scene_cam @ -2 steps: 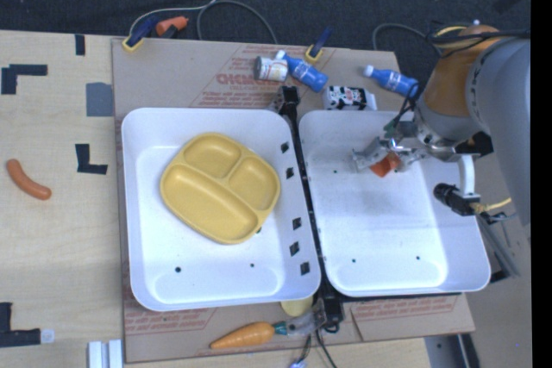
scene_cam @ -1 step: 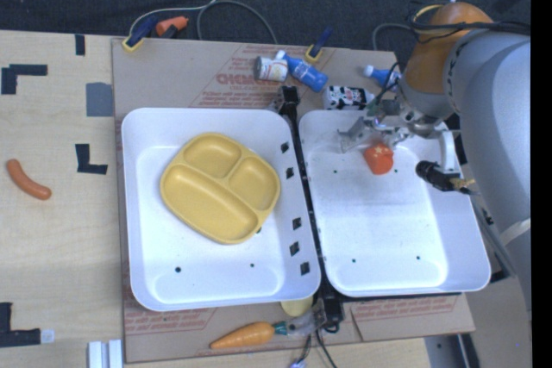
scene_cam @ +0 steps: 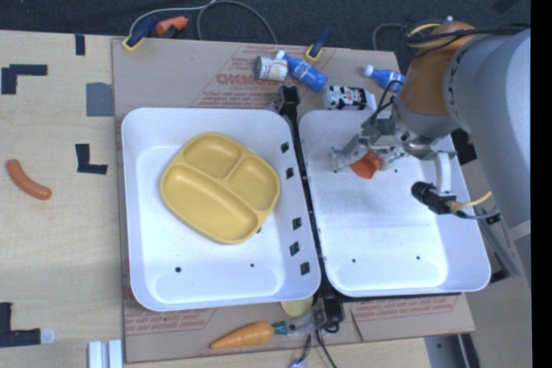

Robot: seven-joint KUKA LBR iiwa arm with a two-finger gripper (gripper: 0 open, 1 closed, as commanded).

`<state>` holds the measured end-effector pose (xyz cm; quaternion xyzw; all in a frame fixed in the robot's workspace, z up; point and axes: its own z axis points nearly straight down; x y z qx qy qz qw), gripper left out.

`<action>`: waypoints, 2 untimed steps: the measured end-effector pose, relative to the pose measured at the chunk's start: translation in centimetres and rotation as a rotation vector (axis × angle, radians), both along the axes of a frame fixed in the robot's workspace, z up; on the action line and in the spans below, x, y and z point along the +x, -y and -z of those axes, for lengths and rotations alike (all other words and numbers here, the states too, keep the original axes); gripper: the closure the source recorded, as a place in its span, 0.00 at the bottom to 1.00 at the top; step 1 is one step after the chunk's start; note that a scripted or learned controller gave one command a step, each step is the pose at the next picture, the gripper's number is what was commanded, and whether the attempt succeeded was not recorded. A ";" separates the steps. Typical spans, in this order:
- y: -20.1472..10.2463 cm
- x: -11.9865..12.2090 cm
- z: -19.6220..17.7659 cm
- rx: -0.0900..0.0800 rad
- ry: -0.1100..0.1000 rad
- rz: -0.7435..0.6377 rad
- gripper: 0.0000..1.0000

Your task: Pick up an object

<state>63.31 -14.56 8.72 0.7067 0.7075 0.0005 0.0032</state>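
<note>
Reaching into the right bin (scene_cam: 405, 263) from the right side: one grey arm (scene_cam: 496, 112), orange band above the wrist, gripper (scene_cam: 360, 155) low over the bin's upper half.

Item, task object: small orange-red piece (scene_cam: 366, 166), lying on the floor of the right bin near its upper middle, directly at the fingers. Whether it sits between them or merely beside them cannot be made out; whether they are spread or closed cannot be told either.

Item: yellow divided plate (scene_cam: 221, 186), in the left bin (scene_cam: 147, 271), well apart from the gripper.

Item: blue-and-white bottle (scene_cam: 293, 69), on the brown board above the bins; a small black-and-white carton (scene_cam: 348, 97) just beside it.

Item: carrot (scene_cam: 241, 335), on the board below the bins.

Item: sausage-shaped piece (scene_cam: 28, 180), on the desk (scene_cam: 52, 254) far left.

Step in hand, judged: the grasp itself, with the gripper lowered at the orange-red piece and no lift yet evident.

Next move, judged: a firm closure centred on the piece, then a straight lift clear of the bin floor. The piece looks small and could slip sideways if caught off-centre.
</note>
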 end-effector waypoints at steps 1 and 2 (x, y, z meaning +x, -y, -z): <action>0.5 0.4 0.0 0.004 -0.003 -0.001 0.00; 0.7 0.4 -1.0 -0.001 0.001 -0.001 1.00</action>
